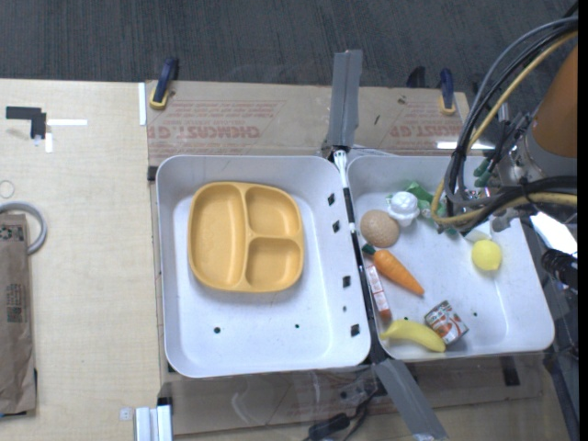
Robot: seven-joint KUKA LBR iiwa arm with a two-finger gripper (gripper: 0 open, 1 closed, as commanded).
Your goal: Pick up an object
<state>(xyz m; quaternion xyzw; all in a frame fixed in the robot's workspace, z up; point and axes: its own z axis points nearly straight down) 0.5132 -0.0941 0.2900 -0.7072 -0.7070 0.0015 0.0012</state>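
Hand (462, 211) hangs over right bin's (514, 333) far edge, beside lemon (487, 255).

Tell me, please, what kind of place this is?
Probably a robotics lab bench for pick-up trials. Two white bins sit clamped on cardboard, one holding a yellow tray, the other toy food such as a carrot and banana, under a cabled arm.

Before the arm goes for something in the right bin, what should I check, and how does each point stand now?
1. Items lie in the right bin: ok.
2. Lemon lies apart from the rest: ok.
3. Carrot apart from egg: not ok, they touch.
4. Banana apart from can: not ok, they touch.
5. Cables off the bin: not ok, they hang over it.
6. Gripper state: cannot tell.
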